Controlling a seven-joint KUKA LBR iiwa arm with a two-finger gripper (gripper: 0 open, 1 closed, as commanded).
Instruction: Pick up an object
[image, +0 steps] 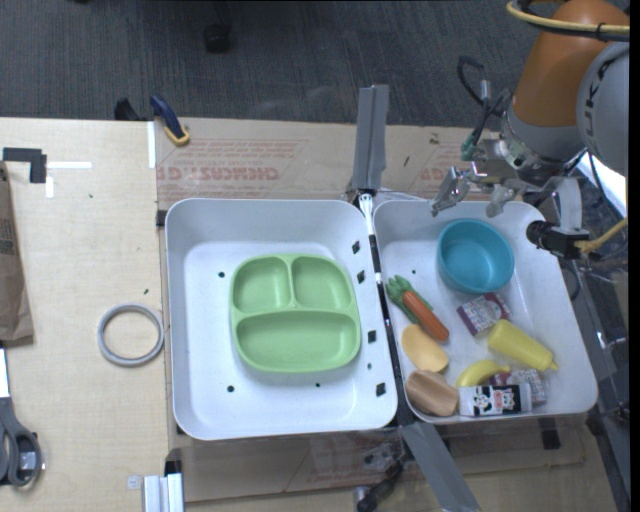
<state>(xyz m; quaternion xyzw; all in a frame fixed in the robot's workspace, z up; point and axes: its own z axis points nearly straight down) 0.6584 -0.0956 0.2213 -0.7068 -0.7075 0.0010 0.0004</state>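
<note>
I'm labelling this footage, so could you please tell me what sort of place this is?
Probably a robotics lab's pick-and-place bench: a robot arm reaches over two white bins, the left with a green tray, the right with toy food such as a carrot, on cardboard.

Both bins (190, 300) are white. The divided plate (295, 312) is pale green, the bowl (475, 255) teal-blue. The carrot (426, 314) is orange with a green top, beside a yellow bottle (519, 345) and a black-and-white carton (489, 400). The arm (570, 50) is orange and grey, the surface (70, 260) tan.
</note>
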